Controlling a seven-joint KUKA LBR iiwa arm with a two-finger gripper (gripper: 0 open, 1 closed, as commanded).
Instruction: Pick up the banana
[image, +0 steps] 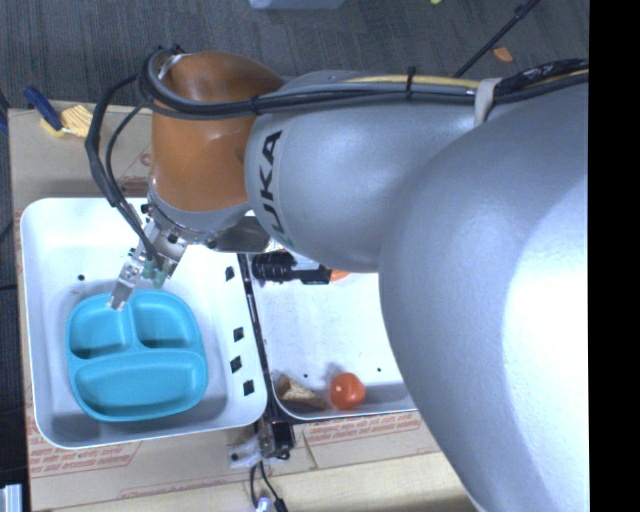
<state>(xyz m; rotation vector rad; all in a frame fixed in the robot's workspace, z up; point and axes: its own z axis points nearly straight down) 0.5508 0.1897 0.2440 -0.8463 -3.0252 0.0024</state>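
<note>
Arm (420, 200) covers most of the right bin (330, 345), big smooth grey shell with an orange band above the wrist. Gripper (122, 295) sits low in the left bin (40, 300), tip at the top-left rim of the blue tray (135, 360); can't tell how the fingers are set. Tray is glossy plastic, three compartments, rounded corners. Right bin: round red tomato (347, 390) beside a brown lumpy item (298, 393) near the front wall. Banana location: can't tell.
</note>
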